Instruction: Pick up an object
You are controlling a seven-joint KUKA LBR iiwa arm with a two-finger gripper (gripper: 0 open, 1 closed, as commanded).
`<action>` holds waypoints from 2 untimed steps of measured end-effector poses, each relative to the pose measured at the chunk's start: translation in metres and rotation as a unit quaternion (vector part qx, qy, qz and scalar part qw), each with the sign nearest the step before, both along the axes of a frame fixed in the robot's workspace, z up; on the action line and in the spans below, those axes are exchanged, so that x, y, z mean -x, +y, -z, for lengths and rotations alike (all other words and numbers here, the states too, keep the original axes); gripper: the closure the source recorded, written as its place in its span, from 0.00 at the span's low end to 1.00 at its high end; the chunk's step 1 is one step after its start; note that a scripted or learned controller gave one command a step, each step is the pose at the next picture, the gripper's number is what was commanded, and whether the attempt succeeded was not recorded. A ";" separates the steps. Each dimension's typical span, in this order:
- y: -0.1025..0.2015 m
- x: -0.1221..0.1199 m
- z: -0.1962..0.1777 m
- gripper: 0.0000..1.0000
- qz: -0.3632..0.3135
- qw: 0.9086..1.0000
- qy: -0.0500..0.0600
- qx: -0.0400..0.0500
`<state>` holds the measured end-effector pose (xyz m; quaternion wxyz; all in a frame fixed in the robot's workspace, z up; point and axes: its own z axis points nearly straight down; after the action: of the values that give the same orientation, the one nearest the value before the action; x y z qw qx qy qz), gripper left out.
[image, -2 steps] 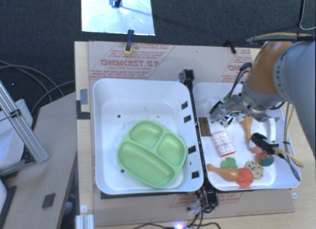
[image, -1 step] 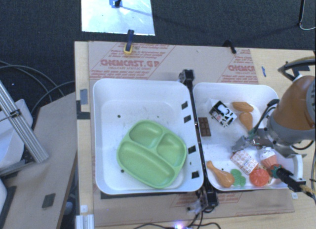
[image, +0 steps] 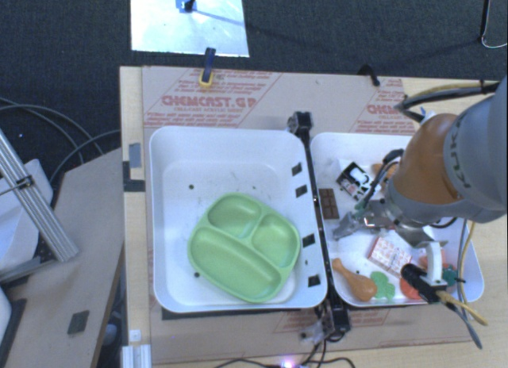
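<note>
Dark carpet round a bench w/ two white bins; left bin (image: 171,200) holds a green divided tray (image: 244,246). In the right bin (image: 475,279) the gripper (image: 348,224) hangs low by the divider, fingers slightly apart, nothing seen btwn them. We'd drop straight onto one item, e.g. the orange drumstick toy (image: 355,278) at the bin's near edge: small, smooth, tapered. We'd grip across its fat end.

Pale green divided tray (image: 244,247) sits in the white left bin (image: 171,200). In the white right bin (image: 333,148): a tan drumstick-shaped toy (image: 355,278), a red-and-white checked card (image: 390,254), a small green piece (image: 382,285). Grey arm (image: 476,160), orange band (image: 429,164). Table (image: 262,93) is tan cardboard with red lettering.
</note>
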<state>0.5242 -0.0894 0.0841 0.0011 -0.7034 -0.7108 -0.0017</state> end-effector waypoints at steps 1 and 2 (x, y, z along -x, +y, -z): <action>-0.005 0.000 -0.011 1.00 0.004 1.000 -0.001 0.002; -0.006 -0.001 -0.021 1.00 0.003 1.000 -0.003 0.002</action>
<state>0.5256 -0.0949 0.1055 -0.0020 -0.7058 -0.7084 -0.0025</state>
